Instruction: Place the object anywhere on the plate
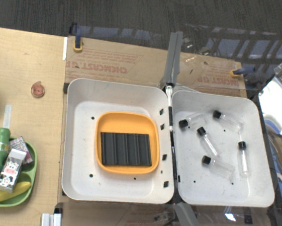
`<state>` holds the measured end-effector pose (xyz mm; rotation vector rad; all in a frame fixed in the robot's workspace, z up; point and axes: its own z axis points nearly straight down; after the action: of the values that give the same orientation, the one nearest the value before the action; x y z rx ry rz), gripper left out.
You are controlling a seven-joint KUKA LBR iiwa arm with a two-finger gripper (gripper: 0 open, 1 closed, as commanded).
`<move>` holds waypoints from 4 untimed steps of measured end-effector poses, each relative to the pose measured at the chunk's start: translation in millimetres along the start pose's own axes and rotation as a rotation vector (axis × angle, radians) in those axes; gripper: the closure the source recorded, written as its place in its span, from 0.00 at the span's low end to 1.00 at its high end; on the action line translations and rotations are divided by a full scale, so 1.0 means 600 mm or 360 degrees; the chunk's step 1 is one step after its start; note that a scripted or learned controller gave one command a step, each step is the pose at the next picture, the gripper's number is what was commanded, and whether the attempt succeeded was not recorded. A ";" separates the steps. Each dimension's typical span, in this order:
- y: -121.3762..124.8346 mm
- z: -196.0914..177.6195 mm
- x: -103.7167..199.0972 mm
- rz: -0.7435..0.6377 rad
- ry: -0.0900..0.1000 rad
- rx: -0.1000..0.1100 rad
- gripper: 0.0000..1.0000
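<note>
Nearest me, at the left, a green tray point(25, 193) of toy food sits outside the work area, so I ignore it. Next come the two bins. In the left bin point(73, 178) the plate point(129, 123) lies roughly central, and a dark ribbed slab point(126, 149) rests flat on it, inside the rim and slightly toward the near edge. If the slab is the object, I judge the placing already done. The right bin point(253, 193) holds several clear tubes point(207, 141) with black caps, lying scattered and mostly apart.

If a tube is meant, I'd take one that lies apart, such as the tube at the right point(242, 156). I'd close across its body rather than on the cap, lift it clear over the wall between the bins, and set it low on the plate so it can't roll off the slab's ribs.

I cannot tell the state of the hand from this view. The tubes are transparent, so their outlines blur into the white floor and I can't count them surely. Farther back, the cardboard point(116, 66) carries reversed lettering, and the clutter at the far right is cut off.
</note>
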<state>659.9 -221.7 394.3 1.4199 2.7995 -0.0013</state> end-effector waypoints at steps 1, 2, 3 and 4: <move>0.000 0.000 0.000 0.0000 0.0000 0.0000 0.00; 0.000 -0.080 -0.001 -0.0483 -0.0002 -0.0003 0.00; -0.030 -0.079 0.022 -0.0817 0.0001 -0.0002 0.00; -0.012 -0.073 0.008 -0.1460 -0.0002 -0.0005 0.00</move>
<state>651.0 -221.7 438.4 0.0335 3.1369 0.0008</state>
